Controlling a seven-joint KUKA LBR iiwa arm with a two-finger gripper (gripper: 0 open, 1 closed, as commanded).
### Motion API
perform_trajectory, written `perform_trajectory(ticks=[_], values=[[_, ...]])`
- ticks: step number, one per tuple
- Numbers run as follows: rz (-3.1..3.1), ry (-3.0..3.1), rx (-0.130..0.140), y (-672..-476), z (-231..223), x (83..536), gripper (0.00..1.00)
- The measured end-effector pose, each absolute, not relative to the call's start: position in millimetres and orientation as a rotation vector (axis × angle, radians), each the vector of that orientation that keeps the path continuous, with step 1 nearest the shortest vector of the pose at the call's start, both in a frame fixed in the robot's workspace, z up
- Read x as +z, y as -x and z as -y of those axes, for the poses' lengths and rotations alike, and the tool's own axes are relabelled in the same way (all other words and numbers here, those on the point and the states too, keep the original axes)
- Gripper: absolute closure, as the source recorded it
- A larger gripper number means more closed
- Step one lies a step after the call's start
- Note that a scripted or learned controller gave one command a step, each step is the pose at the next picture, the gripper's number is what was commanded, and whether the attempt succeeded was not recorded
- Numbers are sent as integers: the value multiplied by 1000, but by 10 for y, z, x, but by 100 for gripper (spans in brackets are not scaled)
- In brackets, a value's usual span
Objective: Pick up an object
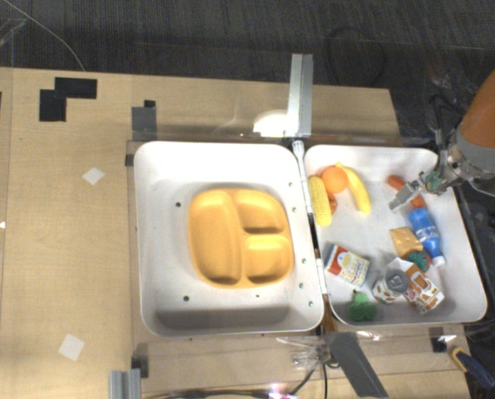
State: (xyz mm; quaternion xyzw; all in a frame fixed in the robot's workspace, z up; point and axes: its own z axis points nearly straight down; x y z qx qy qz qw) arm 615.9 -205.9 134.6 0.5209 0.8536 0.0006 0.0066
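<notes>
The right bin (472, 306) holds several small objects. An ear of corn (319, 198), an orange (335, 178) and a banana (358, 189) lie together at its upper left. A small red piece (396, 181) lies further right. My gripper (415, 191) reaches in from the right, low over the bin's upper right part, just beside the red piece and above a blue bottle (424, 231). A brown packet (404, 241) sits left of the bottle. Nothing is visibly held.
A yellow divided tray (239, 235) lies in the left bin (152, 306). The front of the right bin holds a white carton (347, 265), a green broccoli toy (362, 307), a can (393, 286) and an orange-and-white packet (428, 294). A metal post (301, 98) stands behind the bins.
</notes>
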Motion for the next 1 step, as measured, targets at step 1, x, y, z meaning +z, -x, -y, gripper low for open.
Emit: perform_trajectory(ticks=[1], values=[[-2700,-1582,5,-5684,1841,888,0]])
